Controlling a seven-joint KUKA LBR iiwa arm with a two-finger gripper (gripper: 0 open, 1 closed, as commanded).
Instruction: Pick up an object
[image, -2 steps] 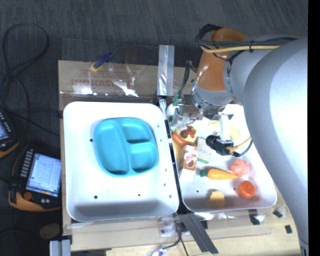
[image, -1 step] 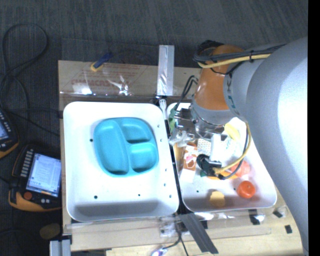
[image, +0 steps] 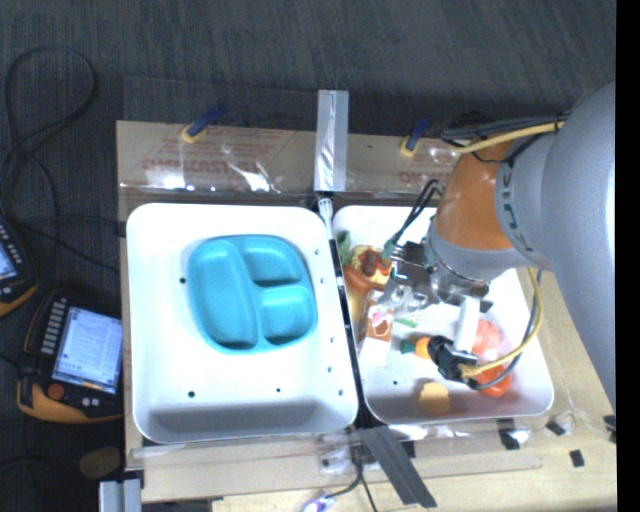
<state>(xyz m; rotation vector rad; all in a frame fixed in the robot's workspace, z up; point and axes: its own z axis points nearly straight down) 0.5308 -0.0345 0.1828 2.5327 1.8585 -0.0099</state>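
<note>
Lying carrot (image: 424, 347) pointing left-right

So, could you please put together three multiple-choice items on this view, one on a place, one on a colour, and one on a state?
1. Where does the divided tray lie?
A. In the left bin
B. In the right bin
C. On the floor

2. What colour is the divided tray?
A. Red
B. Light blue
C. Black

3. How does the divided tray sit?
A. Standing on edge
B. Flipped over
C. Flat, compartments facing up

Answers:
1 A: the divided tray rests in the left bin, while the arm reaches over the right bin.
2 B: its surface is light blue against the white bin.
3 C: its hollows are open to the camera.
</note>
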